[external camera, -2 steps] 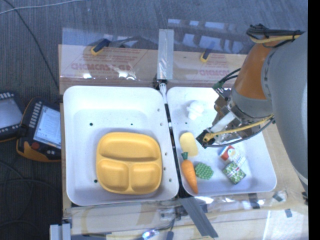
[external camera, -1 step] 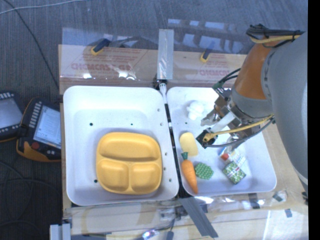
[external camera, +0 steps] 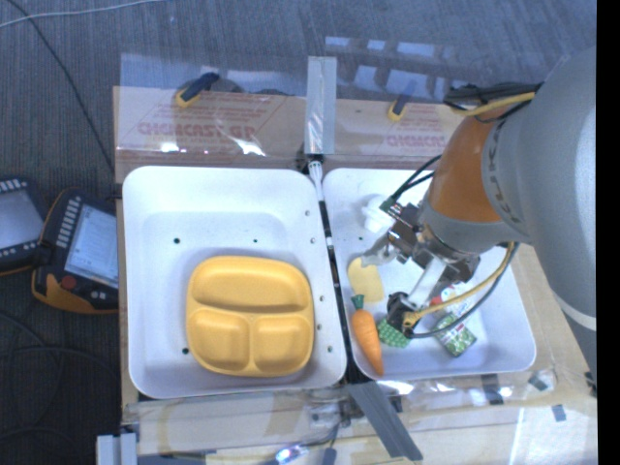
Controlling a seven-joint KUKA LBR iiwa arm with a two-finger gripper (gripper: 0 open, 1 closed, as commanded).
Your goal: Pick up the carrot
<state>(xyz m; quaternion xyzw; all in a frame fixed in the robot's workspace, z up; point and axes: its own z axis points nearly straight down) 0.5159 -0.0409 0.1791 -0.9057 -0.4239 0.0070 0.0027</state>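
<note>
Gripper (external camera: 389, 253) hangs over the right bin (external camera: 504, 356), at about one o'clock from the carrot (external camera: 366, 343) and apart from it, probably lined up for a descent. Open or closed? Can't tell from this angle, and it has nothing visibly in its grasp. The carrot lies flat in the bin's seven o'clock corner, close by the wall: orange, tapered, green top at twelve, tip at five. A pale yellow piece (external camera: 366, 279) sits just beyond its top
</note>
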